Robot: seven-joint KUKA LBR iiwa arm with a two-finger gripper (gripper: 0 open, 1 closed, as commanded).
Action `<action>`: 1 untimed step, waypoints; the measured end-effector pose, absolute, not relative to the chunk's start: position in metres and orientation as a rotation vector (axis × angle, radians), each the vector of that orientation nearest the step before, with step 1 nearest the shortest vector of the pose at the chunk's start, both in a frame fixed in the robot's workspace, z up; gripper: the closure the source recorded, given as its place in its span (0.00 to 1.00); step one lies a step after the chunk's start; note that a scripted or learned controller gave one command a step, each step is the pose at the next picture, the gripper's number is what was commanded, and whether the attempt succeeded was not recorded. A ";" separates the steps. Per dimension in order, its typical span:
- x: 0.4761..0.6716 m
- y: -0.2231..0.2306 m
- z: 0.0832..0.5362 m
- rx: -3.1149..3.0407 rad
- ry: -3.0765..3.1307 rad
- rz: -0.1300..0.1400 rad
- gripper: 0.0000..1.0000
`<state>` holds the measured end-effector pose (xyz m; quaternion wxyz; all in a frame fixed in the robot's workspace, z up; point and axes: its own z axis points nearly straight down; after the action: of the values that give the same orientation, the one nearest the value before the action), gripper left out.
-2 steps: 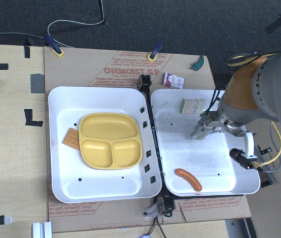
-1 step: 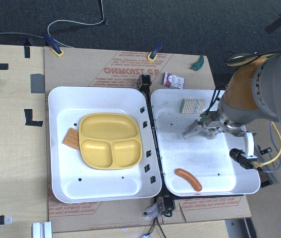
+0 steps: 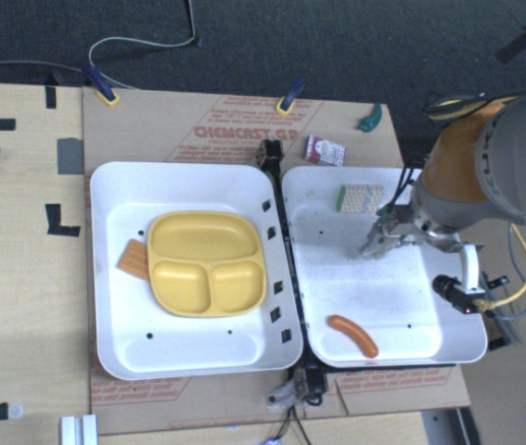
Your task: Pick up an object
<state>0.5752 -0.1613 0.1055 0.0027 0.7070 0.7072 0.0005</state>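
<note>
Grey hand (image 3: pixel 374 247) low in right bin (image 3: pixel 448 350), finger spread unclear; orange sausage (image 3: pixel 352 335) near front.

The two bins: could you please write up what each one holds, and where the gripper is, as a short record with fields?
left bin: yellow divided plate in the middle; a tan waffle-like piece tucked at the plate's left edge
right bin: orange sausage near the front edge; green-dotted sponge-like pad near the back
gripper: inside the right bin, low over its floor, between pad and sausage
held: nothing seen between the fingers
arm: reaches in from the right
</note>
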 end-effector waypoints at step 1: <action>0.575 -0.161 0.105 2.217 2.218 0.001 0.00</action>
<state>0.5751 -0.1613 0.1054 0.0028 0.7070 0.7073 0.0004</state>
